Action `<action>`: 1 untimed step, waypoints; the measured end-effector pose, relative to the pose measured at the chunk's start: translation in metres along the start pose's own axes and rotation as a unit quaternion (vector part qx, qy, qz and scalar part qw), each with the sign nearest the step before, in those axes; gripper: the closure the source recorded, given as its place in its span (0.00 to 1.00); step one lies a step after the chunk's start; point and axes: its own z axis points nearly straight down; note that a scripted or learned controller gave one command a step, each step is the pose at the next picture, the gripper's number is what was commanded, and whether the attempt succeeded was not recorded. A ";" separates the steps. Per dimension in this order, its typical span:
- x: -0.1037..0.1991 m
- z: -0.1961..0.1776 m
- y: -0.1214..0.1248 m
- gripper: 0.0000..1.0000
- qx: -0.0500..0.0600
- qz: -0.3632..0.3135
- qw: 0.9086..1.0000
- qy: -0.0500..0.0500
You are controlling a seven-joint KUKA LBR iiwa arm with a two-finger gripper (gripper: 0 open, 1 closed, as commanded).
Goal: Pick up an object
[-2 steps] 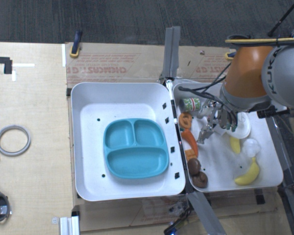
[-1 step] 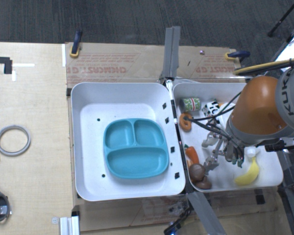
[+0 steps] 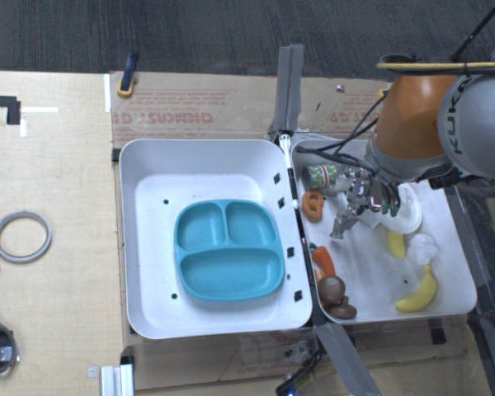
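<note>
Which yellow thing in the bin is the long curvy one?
The banana, at the right bin's front corner. It is long and bent. The other yellow piece, closer to the gripper, is short and stubby.

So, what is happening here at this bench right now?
A grey KUKA arm reaches in from the right over the right bin, its pincer low above the bin floor near a small orange ring. Nothing is visibly held. The bin also holds a banana, a carrot and a brown object. The left bin holds a blue divided plate.
</note>
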 end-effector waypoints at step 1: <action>0.033 -0.001 -0.098 0.00 -0.001 0.021 1.000 0.000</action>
